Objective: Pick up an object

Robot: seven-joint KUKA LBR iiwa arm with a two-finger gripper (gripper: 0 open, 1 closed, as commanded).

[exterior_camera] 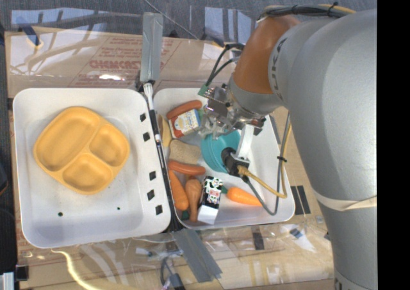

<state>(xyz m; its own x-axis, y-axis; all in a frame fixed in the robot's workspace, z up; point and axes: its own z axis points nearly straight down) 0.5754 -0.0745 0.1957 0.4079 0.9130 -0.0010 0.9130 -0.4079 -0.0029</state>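
Sitting in the right bin [286, 200], under the gripper [218, 130], a teal bowl [216, 152] is seen. It looks light, hard and slippery; its rim should be pinched. Whether the gripper is apart or together cannot be told.

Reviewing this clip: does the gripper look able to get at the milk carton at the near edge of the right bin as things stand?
Probably yes. The milk carton stands with its top uncovered, and the gripper hangs over the same bin. A sausage close beside it may crowd one side.
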